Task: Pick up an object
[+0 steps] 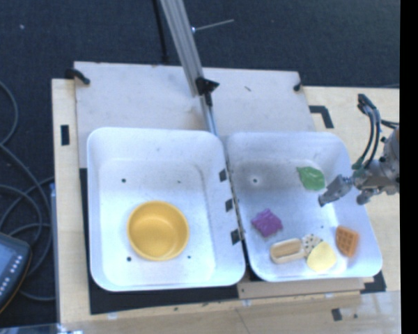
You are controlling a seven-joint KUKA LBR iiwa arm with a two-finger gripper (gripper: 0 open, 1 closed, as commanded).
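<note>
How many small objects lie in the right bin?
5: green piece at upper right, purple piece mid-left, tan block at the bottom, yellow piece beside it, orange piece at right.

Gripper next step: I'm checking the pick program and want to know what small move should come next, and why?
Probably a short move toward the view's left and down onto the green object. The gripper sits at the right bin's right wall with nothing seen between its fingers, and the green piece is the nearest item, lying apart from the others.
</note>
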